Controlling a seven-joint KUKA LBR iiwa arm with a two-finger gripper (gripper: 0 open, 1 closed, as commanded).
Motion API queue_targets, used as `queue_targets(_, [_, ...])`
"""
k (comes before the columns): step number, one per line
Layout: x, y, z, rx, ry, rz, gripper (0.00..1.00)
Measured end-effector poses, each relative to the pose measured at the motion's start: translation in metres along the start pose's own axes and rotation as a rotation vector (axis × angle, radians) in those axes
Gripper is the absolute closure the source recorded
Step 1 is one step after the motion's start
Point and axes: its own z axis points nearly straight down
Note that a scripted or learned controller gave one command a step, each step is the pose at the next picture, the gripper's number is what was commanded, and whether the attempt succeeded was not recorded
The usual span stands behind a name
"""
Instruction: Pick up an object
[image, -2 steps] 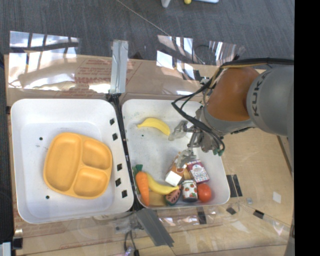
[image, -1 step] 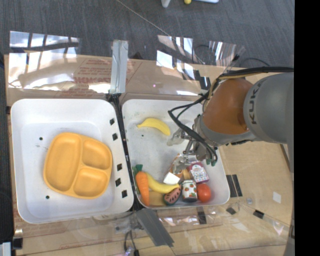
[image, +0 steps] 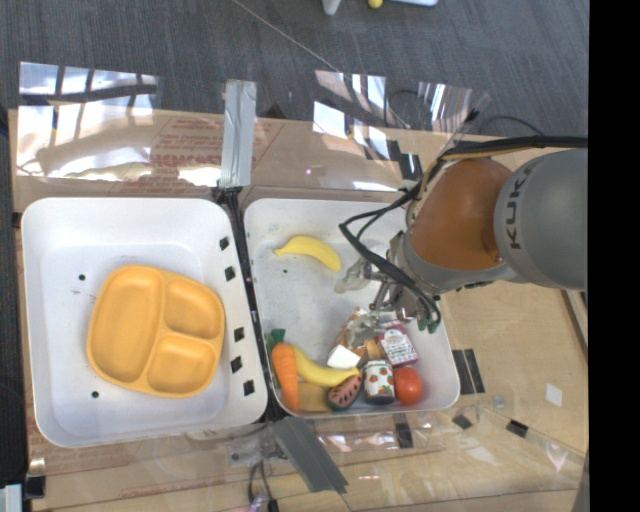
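- near edge of the right bin: heap of toy food. carrot upright along the left wall, a banana curving beside it, watermelon slice just under that banana's tip
- same heap, right side: small printed can touching a tomato; a pink-and-white packet lies just above them, small white block next to the banana
- gripper hangs low over the heap, just above the packet; jaw state cannot tell, cables and wrist hardware clutter the tip; nothing visibly held
- arm enters from the right, grey link lying roughly level, orange band bulging over the bin's right wall, wrist bent down into the bin; black cables loop around the band
- farther back in the right bin: second banana lying alone on the white floor, well apart from the heap
- left bin: yellow divided tray, three compartments, sits about centre, slightly skewed
- beyond the bins: taped cardboard bench top with shiny plastic sheet
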Motion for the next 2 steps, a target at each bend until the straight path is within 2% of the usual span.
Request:
queue_targets(1, [-0.0038,0.0053,0.0002,0.006,0.005,0.011,0.00])
queue_targets(2, [-0.0063,0.0052,0.0008,0.004,0.006,-0.070,0.00])
